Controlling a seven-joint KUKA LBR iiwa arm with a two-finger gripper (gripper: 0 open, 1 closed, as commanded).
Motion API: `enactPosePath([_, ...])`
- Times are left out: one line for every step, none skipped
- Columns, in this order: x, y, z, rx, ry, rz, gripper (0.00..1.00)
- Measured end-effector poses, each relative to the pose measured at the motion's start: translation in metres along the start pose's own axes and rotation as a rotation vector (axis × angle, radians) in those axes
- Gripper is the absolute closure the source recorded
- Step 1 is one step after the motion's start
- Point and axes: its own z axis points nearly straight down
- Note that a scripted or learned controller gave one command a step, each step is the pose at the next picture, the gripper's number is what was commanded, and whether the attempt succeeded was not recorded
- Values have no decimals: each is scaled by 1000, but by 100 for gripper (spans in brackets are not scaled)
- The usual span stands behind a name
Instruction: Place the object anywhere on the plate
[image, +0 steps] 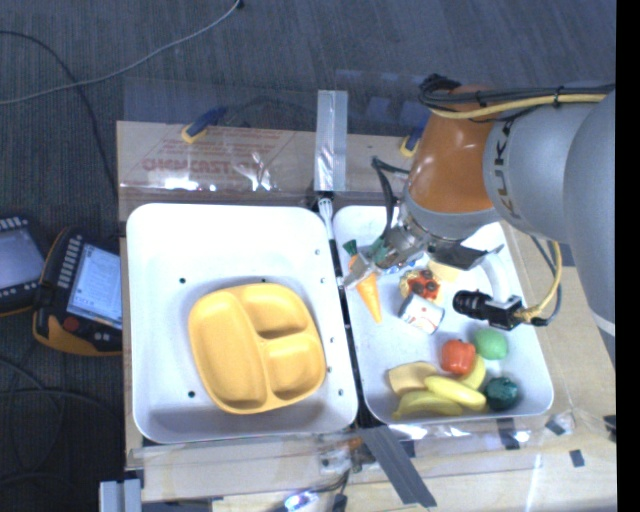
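Over on the right side of the frame, the big grey arm (545, 150) with its orange band comes down into the right bin (535, 395). Left bin (160, 260) is about as big and holds the yellow divided plate (258, 345), sitting low and centre in it. Honestly can't tell whether the gripper (383, 252) is spread or closed, it's a blur near the upper left corner of the right bin. The carrot (370, 296) lies just below it, close to the wall between the bins, well off the plate. Lower down are bananas (435, 392), a red tomato-looking thing (458, 356), a light green piece (491, 344) and a dark green one (502, 391).
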Motion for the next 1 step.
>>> enactPosePath([80,29,0,0,0,-111,100])
